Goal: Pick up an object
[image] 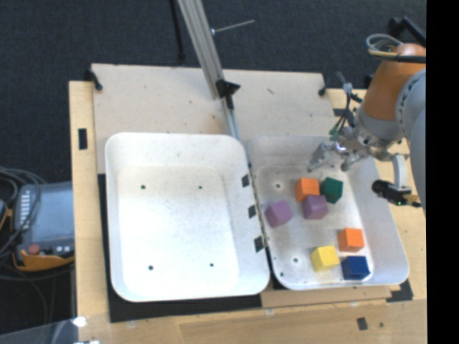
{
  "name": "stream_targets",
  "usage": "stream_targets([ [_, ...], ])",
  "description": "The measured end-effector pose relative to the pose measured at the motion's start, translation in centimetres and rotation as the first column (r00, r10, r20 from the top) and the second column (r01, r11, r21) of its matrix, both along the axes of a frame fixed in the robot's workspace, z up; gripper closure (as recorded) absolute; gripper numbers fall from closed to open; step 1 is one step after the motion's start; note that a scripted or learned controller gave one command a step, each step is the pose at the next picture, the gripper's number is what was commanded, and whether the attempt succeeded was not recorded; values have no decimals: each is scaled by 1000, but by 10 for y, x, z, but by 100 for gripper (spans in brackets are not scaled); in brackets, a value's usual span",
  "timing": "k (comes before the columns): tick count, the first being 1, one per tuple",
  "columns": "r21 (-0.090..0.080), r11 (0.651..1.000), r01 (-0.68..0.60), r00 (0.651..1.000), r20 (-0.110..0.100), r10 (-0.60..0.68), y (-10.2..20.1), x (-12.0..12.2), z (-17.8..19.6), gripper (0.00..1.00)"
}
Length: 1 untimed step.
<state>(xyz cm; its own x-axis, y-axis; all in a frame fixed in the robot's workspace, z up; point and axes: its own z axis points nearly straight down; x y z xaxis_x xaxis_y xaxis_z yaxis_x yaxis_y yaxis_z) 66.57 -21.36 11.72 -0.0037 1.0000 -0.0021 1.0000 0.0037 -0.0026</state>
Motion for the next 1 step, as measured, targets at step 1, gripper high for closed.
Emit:
stream_targets([
  [1, 0, 1000, -2, 1000, 0, 2, -1, 0, -20, 0],
])
